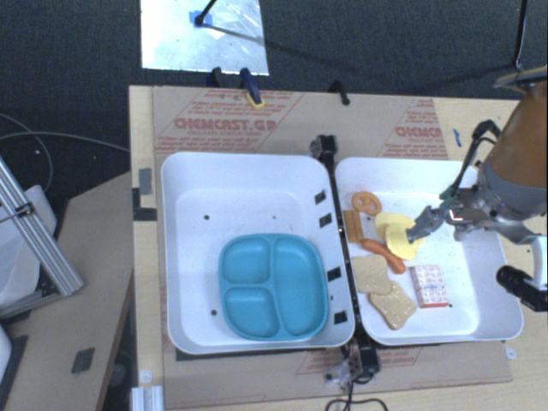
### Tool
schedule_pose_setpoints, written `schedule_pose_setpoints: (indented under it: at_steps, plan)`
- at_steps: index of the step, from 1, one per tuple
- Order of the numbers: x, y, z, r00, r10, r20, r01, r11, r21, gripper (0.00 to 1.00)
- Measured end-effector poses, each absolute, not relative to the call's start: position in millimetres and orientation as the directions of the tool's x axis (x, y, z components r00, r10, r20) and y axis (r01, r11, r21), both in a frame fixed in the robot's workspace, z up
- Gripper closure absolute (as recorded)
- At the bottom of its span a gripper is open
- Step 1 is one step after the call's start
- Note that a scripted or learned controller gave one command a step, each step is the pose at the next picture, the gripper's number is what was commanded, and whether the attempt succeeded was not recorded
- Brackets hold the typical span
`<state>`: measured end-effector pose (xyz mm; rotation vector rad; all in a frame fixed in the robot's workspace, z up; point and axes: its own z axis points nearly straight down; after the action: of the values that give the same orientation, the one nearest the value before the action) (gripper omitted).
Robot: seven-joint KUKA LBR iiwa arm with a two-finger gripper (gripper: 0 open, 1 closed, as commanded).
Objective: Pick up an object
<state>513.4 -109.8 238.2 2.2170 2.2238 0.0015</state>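
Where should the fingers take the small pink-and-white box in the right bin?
Probably across its narrow width, coming straight down. The box lies flat with bare floor along both long sides, apart from the bread slice, so the fingers have room there.

Bench bears left bin, right bin.

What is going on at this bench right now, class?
A robot arm reaches into the right bin, its end effector down over a yellow piece among toy foods: a pretzel, a carrot, bread slices and a small packet. Nothing looks lifted yet. The left bin holds a blue divided tray.
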Motion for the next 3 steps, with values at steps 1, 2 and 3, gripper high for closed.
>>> schedule_pose_setpoints:
  at_steps: [1, 2, 3]
  plan:
    - [482.8, -140.8, 116.0, 0.003, 1.000, 0.002, 1.000, -0.003, -0.010, 0.00]
    - [488.7, -130.3, 92.5, 0.002, 1.000, -0.010, 1.000, -0.001, 0.011, 0.00]
    - [488.1, -174.1, 201.1, 0.001, 1.000, -0.006, 1.000, -0.001, 0.011, 0.00]
